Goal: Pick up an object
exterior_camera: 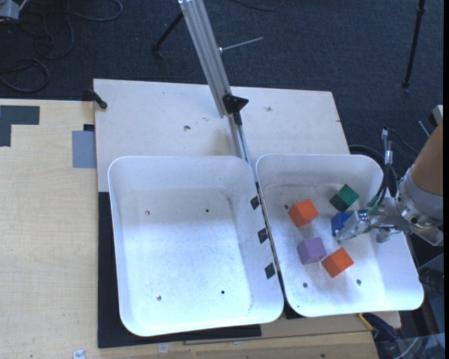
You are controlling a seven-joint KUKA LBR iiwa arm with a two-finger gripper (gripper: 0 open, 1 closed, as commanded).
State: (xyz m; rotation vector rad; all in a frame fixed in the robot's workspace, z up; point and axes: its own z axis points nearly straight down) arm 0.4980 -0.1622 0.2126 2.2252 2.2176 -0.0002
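Camera view: reaching in from the right over the right-hand shallow white bin [401,294], metal hand [352,228] hovering low beside the small blue cube [341,221], apparently touching it. Cannot tell whether parted or closed; too small and blurred. Nothing seen clamped.

Lying in the same bin: dark green cube [345,197] just behind the blue one, orange-red cube [303,212] toward the divider, pale purple cube [311,250] and a second orange cube [337,262] nearer the front. Left-hand white bin [127,200] sitting alongside on the desk.

Judging progress: approach under way, grasp unconfirmed, lifting remaining.
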